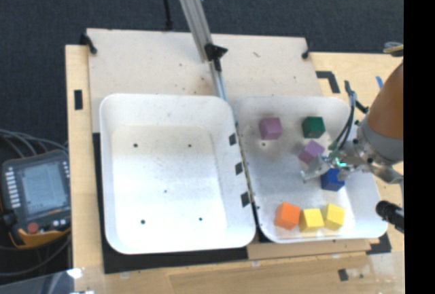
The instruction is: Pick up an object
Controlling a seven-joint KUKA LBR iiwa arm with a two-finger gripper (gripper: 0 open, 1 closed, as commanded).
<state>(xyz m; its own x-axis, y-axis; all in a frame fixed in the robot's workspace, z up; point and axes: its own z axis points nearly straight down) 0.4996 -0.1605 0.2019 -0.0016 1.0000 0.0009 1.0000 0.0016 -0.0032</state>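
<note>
Several small blocks lie in the right bin [285, 174]. A purple block [270, 127] and a green block [313, 126] sit at the back. A second purple block [312, 149] and a blue block [332, 181] sit mid-bin. An orange block [287, 215] and two yellow blocks [312, 219] [334, 215] line the front wall. My gripper [325, 165] is low over the bin, between the second purple block and the blue block, close to both. The wrist hides part of the blue block. I see no block lifted.
The left bin [170, 170] stands beside the right one, their walls meeting in the middle. A slanted metal pole [194, 11] rises from the back of the bench. A teach pendant [37, 191] lies at the far left.
</note>
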